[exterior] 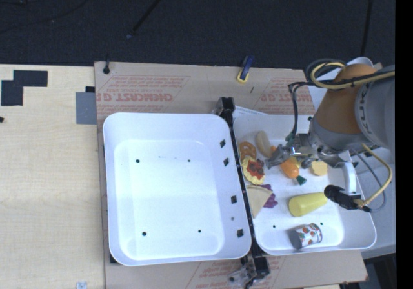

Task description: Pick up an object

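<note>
The right white bin (pixel 361 233) holds several small toys. My gripper (pixel 284 155) hangs low over the middle of this bin, reaching in from the right under the grey arm with its orange band (pixel 342 97). Just below and touching or nearly touching the gripper lies a small orange carrot-like toy (pixel 290 168) with a green tip. A pale beige piece (pixel 263 144) lies just left of the gripper. A yellow cube (pixel 319 168) sits to its right.
Also in the right bin are an orange ring (pixel 248 149), a red-and-yellow toy (pixel 253 169), a yellow wedge (pixel 259 199), a purple scrap (pixel 271 202), a yellow cylinder (pixel 307 204) and a grey spotted can (pixel 306 235). The left white bin (pixel 113 152) adjoins it. Cables hang at the arm's right.
</note>
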Controlling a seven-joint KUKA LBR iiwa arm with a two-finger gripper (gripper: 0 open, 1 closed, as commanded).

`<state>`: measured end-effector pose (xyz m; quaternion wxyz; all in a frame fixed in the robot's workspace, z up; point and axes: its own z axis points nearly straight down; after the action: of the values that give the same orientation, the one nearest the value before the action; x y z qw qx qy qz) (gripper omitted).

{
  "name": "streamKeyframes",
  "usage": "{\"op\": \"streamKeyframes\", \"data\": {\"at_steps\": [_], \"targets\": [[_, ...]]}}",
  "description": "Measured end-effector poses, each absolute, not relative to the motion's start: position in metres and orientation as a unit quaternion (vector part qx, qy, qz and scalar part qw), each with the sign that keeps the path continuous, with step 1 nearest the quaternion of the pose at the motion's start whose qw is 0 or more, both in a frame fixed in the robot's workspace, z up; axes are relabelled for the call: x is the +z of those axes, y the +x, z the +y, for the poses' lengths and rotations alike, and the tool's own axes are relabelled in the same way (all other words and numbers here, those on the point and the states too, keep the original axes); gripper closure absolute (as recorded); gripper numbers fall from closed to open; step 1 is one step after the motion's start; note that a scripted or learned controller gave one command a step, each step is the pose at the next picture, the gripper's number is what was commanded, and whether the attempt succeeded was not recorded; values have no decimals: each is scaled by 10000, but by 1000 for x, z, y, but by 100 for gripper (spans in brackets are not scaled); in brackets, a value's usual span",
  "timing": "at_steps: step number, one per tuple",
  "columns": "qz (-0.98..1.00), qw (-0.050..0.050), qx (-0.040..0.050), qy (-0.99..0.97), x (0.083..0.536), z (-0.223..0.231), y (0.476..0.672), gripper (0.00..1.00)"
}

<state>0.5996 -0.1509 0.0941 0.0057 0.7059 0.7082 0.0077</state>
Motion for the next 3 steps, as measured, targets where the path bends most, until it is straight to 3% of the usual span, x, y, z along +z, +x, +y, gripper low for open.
{"op": "streamKeyframes", "data": {"at_steps": [1,3], "targets": [[7085,6,5,7058,88,-119,646,0],[7035,74,-20,7106,90,-90,598,0]]}}
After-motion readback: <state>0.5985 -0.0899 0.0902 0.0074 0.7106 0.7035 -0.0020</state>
